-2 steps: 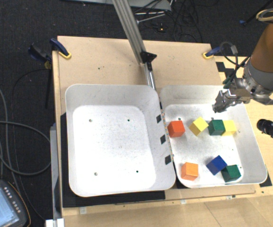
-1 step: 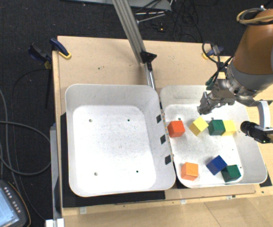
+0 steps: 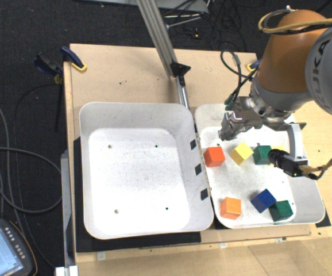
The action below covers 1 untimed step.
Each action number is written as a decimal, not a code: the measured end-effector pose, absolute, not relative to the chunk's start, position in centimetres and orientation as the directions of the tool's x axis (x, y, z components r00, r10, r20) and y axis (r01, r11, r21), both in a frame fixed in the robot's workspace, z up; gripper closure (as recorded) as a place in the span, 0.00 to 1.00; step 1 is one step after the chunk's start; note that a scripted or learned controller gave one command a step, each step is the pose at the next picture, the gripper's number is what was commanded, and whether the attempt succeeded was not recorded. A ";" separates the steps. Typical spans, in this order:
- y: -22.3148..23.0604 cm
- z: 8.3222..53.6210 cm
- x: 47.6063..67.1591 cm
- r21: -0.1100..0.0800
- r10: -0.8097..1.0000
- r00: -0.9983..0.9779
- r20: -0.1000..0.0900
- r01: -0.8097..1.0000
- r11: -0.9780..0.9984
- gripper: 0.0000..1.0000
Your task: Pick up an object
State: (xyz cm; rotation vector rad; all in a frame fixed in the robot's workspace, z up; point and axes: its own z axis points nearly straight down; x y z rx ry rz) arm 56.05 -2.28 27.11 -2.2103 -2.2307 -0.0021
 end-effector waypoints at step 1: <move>3.1 25.4 54.7 -0.003 1.000 -0.009 0.002 1.000 0.009 1.00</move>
